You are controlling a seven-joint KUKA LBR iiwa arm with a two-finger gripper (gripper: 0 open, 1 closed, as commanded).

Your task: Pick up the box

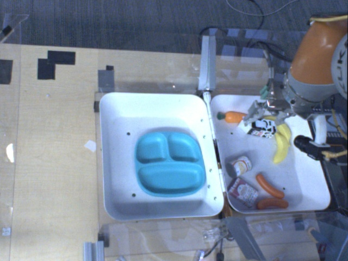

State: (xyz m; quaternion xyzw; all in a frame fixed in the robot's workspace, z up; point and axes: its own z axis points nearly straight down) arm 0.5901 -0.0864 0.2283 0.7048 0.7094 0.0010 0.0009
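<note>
The box (263,128) is small, with a black-and-white pattern, and sits in the back part of the right bin (304,197). My gripper (267,112) hangs directly over it, coming in from the right under the orange-banded wrist (321,53). The gripper's lower end overlaps the box's top edge in the camera view, so I cannot see whether they touch.
Around the box lie a carrot (235,117) to its left and a banana (281,143) to its right. Nearer the front are a can (241,165), a red packet (243,192) and two sausages (269,185). The left bin (117,145) holds a blue divided plate (170,163).
</note>
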